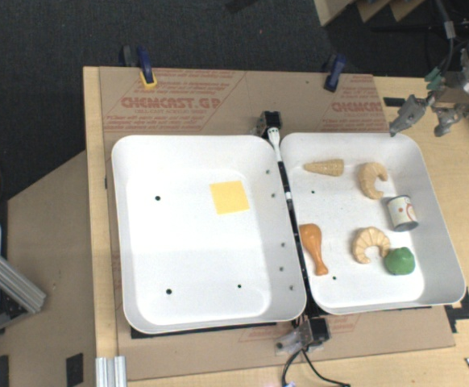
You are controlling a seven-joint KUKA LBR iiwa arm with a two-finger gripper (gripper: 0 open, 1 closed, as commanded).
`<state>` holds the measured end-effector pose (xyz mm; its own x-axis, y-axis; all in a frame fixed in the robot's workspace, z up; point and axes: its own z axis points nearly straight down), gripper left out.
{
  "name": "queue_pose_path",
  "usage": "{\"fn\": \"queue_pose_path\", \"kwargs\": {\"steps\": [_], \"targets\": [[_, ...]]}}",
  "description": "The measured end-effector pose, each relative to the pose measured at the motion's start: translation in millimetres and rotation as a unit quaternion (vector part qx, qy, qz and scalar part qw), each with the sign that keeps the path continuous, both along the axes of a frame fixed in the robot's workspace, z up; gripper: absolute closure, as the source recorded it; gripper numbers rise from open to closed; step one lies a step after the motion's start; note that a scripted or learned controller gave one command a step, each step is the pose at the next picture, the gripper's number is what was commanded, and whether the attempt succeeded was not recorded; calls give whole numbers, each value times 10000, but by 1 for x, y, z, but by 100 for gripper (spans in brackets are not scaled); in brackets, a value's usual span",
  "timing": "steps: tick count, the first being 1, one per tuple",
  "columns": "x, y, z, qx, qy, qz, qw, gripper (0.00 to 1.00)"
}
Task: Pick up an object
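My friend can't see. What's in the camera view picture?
Two white bins sit side by side: the left bin holds a yellow square, the right bin toy foods and a small can. The gripper hovers open past its far right corner.

One fixed camera looks down at a slant on the table [218,95] and both bins, from fairly high.

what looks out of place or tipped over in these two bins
Only the small grey and white can in the right white bin looks odd: it lies tipped on its side. The flat yellow square sits alone in the left white bin.
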<state>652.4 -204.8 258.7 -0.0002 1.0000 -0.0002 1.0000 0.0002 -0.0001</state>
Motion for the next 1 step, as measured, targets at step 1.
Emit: {"fn": "queue_pose_path", "kwargs": {"steps": [1], "targets": [[1, 0, 11, -10, -21, 5, 10000, 100]]}}
